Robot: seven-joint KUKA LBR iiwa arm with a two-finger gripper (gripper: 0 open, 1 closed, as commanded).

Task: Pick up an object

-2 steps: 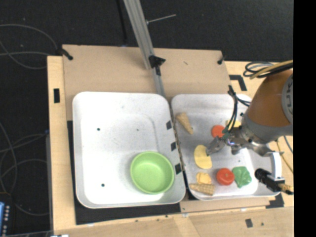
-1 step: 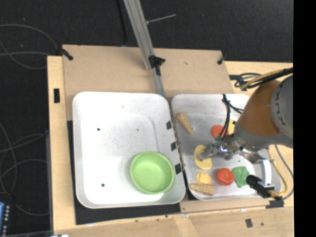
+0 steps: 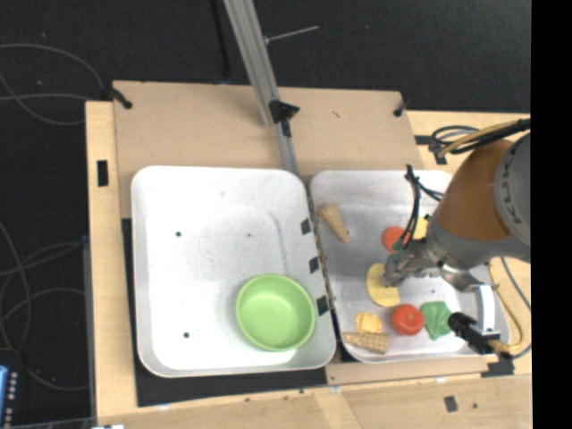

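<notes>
On the counter (image 3: 214,128) the two white bins sit side by side, the left bin (image 3: 179,204) carrying a green bowl (image 3: 275,312) near its front right corner, the right bin (image 3: 357,190) crowded with small toy foods; the grey-and-orange arm (image 3: 478,208) reaches in from the right and hangs low over that right bin; its claw (image 3: 398,269) sits right at the upper edge of a yellow piece (image 3: 382,289), which lies just below and slightly left of it (whether the claw is wide or narrow cannot be made out, and nothing is seen held in it); a red ball (image 3: 407,319) and a green piece (image 3: 435,318) lie nearer the front wall, a tan cone (image 3: 335,222) well apart toward the back; the yellow piece looks the likeliest target, calling for a short drop forward.
</notes>
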